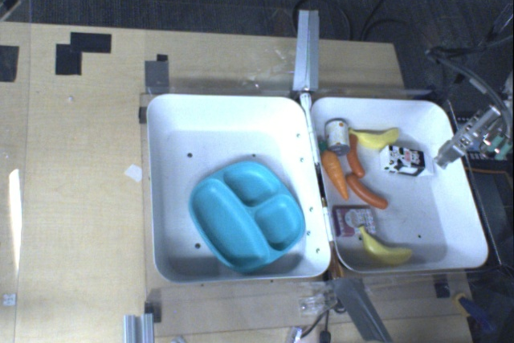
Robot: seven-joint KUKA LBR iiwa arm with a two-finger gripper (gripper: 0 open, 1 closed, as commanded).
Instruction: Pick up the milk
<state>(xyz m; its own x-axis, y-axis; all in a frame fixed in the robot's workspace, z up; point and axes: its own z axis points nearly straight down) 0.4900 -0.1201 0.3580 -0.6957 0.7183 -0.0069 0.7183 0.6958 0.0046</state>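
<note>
The milk [404,160] is a small white carton with black patches, lying flat in the upper right part of the right bin [462,205]. My gripper [446,156] hangs at the right side of that bin, a short way to the right of the milk and apart from it. Nothing shows in its grasp. The arm behind it runs off the view's right edge.
Around the milk lie a yellow banana [374,139], a small can [336,134], two carrots [336,174], a purple packet [353,219] and a second banana [384,250]. The left bin [173,173] holds a blue divided plate [247,214].
</note>
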